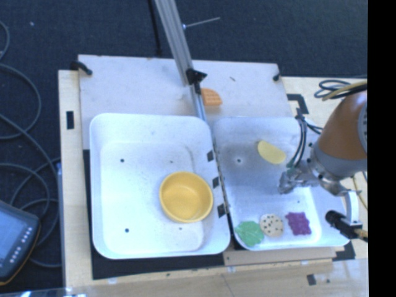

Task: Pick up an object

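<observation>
The yellow slice (271, 152) lies near the back edge of the right bin (247, 135), just beside our gripper (288, 182). We should come straight down over it.

A robotics laboratory cell is showing here. A pale wooden tabletop (71, 166) is standing on dark carpet (74, 17), carrying two shallow white bins, the left bin (111, 166) and the right bin (247, 166), lying side by side. An aluminium strut (176, 36) is rising from the tabletop's far edge. Loose black cables (18, 104) are trailing over the carpet beyond the left edge, and a control pendant (13, 240) is lying off the near-left corner. A grey-and-orange industrial arm (343, 135) is reaching in over the right edge.
</observation>
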Tool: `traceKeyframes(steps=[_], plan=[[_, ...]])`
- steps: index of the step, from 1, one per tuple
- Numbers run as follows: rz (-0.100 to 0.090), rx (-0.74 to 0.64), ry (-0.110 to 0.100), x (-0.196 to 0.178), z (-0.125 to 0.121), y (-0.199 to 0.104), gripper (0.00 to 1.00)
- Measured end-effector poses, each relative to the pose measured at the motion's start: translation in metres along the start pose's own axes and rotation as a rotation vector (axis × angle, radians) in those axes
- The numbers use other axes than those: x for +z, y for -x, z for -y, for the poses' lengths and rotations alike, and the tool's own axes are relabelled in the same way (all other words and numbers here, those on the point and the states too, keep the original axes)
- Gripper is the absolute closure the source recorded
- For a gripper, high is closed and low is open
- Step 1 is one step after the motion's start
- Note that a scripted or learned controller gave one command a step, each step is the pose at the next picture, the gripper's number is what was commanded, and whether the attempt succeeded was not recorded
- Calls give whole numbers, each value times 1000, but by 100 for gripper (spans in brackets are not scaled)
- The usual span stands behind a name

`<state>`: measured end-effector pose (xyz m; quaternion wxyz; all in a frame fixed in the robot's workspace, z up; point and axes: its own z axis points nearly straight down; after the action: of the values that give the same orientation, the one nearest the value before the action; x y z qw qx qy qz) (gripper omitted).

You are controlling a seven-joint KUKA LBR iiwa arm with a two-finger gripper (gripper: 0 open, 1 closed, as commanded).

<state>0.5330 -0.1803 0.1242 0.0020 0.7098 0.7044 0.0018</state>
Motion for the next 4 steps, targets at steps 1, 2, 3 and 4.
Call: traceKeyframes(steps=[1, 2, 3, 4], plan=[[1, -7, 2, -45, -6, 5, 100], [1, -12, 2, -97, -18, 6, 100], [2, -13, 3, -151, -20, 7, 100], [-1, -16, -2, -154, -44, -47, 100]])
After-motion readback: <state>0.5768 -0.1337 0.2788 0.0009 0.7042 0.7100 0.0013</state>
